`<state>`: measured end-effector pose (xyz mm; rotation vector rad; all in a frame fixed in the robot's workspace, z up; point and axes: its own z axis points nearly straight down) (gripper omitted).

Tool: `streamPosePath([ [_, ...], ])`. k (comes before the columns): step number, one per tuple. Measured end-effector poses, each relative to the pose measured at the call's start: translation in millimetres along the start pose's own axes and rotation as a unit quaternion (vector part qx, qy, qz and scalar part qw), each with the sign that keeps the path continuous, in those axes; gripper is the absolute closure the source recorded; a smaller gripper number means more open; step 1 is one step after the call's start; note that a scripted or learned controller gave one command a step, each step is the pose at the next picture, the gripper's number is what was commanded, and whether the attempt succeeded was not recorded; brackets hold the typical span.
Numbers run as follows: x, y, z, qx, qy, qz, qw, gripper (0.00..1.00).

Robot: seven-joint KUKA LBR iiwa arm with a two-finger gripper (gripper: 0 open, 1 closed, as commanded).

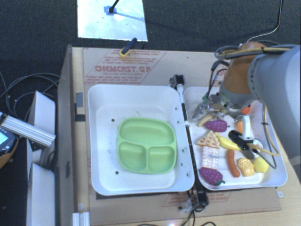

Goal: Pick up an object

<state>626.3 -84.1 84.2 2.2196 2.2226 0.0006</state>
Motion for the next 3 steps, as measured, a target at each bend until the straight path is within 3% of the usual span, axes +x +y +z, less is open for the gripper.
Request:
streamPosePath([
  [1, -1.8, -40.9, 0.0, 0.0, 0.0, 0.0, 1.0, 0.0],
  [2, -2.1, -39.7, -10.8, -0.002, 0.0, 0.0, 1.0, 1.0],
  [3, 33.9, -54.8, -149.3, -0.002, 0.0, -0.001, 1.0, 1.0],
])
